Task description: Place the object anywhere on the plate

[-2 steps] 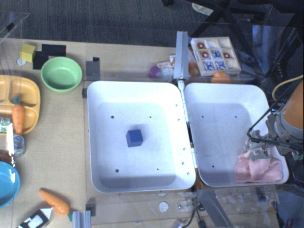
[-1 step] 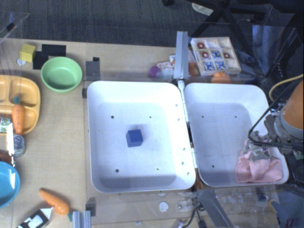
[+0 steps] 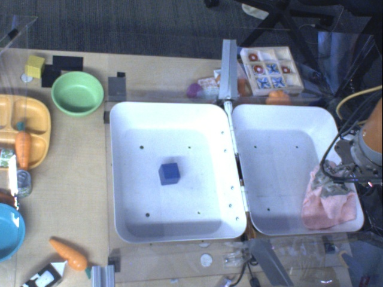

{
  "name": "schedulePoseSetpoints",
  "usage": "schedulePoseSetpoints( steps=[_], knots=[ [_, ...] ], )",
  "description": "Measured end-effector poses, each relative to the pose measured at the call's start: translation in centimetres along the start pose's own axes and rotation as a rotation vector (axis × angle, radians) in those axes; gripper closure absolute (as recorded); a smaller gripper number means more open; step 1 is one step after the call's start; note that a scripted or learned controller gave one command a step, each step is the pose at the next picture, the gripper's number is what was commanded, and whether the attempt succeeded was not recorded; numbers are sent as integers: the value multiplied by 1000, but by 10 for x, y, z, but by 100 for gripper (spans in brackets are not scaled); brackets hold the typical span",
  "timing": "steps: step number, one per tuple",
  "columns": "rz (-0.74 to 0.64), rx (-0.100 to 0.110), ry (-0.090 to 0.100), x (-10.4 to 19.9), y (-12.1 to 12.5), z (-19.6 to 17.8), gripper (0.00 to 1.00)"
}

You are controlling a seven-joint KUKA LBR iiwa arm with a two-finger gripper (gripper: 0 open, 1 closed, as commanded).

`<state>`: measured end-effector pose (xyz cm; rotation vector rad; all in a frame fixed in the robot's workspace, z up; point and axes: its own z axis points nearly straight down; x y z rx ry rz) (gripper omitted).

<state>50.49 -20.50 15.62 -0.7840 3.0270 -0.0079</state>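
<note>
Two white bins sit mid-frame: left bin (image 3: 125, 160), right bin (image 3: 281, 124). The arm (image 3: 368, 145) comes in at the right edge. Its gripper (image 3: 336, 181) is low over the pink cloth (image 3: 328, 207) in the right bin's lower-right corner. You can't tell how wide the gripper is set or whether it has any cloth, because grey metal blurs into the folds.

The cloth is probably the object. The blue cube (image 3: 169, 173) in the left bin lies well apart from the tool.

The likeliest plate is the blue plate (image 3: 8, 232), cut off at the lower-left edge of the frame.

Risks to watch:
- The cloth is limp, so a pinch on one fold may slip.
- It could drag and catch on a bin wall.
- The carry crosses both bins.
- It could drop short, or land on the yellow tray (image 3: 27, 121).
</note>
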Motion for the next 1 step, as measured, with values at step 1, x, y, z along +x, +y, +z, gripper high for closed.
schedulePoseSetpoints(
  steps=[1],
  knots=[
    [-207,-1,0,-2,-1,8,100]
  ],
)
